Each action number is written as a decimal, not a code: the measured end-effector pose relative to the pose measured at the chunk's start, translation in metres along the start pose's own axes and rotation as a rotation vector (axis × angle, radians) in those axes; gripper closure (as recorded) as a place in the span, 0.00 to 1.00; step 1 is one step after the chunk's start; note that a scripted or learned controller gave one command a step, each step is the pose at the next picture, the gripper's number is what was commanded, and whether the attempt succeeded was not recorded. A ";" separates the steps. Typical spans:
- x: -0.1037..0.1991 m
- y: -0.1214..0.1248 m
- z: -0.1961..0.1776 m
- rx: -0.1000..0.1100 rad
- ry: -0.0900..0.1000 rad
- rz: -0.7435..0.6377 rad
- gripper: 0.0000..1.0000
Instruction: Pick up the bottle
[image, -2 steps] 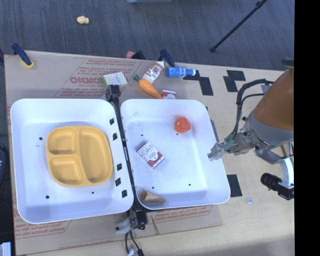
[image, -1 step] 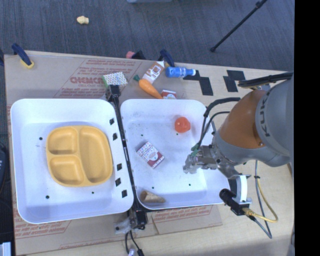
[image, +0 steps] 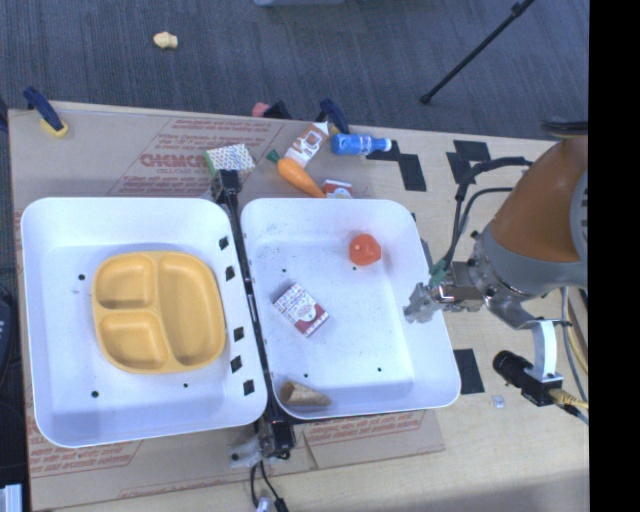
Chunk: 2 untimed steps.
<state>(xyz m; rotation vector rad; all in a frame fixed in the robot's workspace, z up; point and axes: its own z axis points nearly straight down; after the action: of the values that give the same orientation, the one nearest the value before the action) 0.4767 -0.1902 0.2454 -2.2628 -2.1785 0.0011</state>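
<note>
While the bottle (image: 360, 145) lies on its side on the counter (image: 470, 430) beyond the right bin (image: 400, 390) (outside both bins), the claw (image: 420, 303) hovers at that bin's right rim, grip state unclear.

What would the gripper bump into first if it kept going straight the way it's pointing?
Probably the right bin's rim, just left of the gripper. If it passed above that, the small carton lies further along. Height is unclear.

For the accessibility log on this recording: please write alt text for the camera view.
The arm's gripper hovers at the right bin's right rim, while the blue bottle lies on the bench beyond the bins. The right bin holds a red toy and a small carton; the left holds a yellow divided plate.
</note>
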 end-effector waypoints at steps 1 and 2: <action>0.015 -0.001 0.061 0.003 0.002 -0.109 1.00; 0.008 -0.001 0.074 0.004 0.003 -0.125 1.00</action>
<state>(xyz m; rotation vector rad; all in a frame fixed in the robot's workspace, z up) 0.4759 -0.1818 0.1718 -2.1190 -2.3119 0.0027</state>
